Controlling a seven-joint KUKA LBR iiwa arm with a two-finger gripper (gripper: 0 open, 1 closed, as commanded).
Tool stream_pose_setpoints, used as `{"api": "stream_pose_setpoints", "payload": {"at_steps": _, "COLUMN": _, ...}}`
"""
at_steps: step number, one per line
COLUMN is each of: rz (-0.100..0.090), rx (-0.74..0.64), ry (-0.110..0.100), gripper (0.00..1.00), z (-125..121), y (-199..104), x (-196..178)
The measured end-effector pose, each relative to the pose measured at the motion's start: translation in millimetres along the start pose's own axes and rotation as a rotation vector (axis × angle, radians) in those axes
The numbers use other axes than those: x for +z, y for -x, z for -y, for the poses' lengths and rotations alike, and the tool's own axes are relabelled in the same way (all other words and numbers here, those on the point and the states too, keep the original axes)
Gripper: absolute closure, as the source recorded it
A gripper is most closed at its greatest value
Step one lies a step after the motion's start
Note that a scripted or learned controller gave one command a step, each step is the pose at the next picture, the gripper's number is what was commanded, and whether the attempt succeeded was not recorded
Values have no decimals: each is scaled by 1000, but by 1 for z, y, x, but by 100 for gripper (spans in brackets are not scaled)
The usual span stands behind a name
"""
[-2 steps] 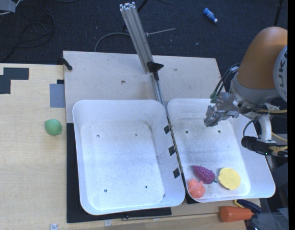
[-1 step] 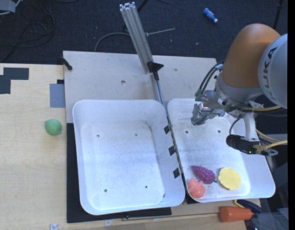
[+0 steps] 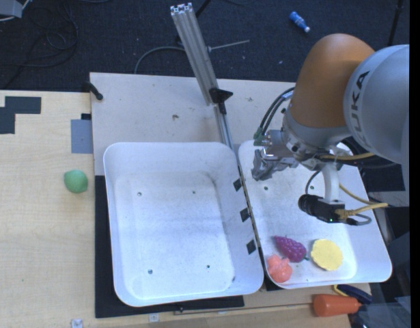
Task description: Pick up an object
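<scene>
The gripper (image 3: pixel 262 164) hangs over the far left part of the right bin (image 3: pixel 373 265); I cannot tell its state. A purple toy (image 3: pixel 290 247), an orange toy (image 3: pixel 279 269) and a yellow disc (image 3: pixel 327 254) lie at that bin's near end. A green ball (image 3: pixel 76 181) sits on the worktop (image 3: pixel 32 238), far left.

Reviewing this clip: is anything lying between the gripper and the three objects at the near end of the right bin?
Nothing visible does. The gripper is over the right bin's far end; bare bin floor separates it from the purple grape cluster, orange object and yellow disc.
</scene>
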State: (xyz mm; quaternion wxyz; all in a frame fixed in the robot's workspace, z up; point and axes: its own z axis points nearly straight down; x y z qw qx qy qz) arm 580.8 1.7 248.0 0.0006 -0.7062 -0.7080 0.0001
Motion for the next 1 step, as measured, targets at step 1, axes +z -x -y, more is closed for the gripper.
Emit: {"api": "stream_pose_setpoints", "payload": {"at_steps": 1, "rz": 0, "rx": 0, "ry": 0, "gripper": 100, "z": -2, "y": -48, "x": 14}}
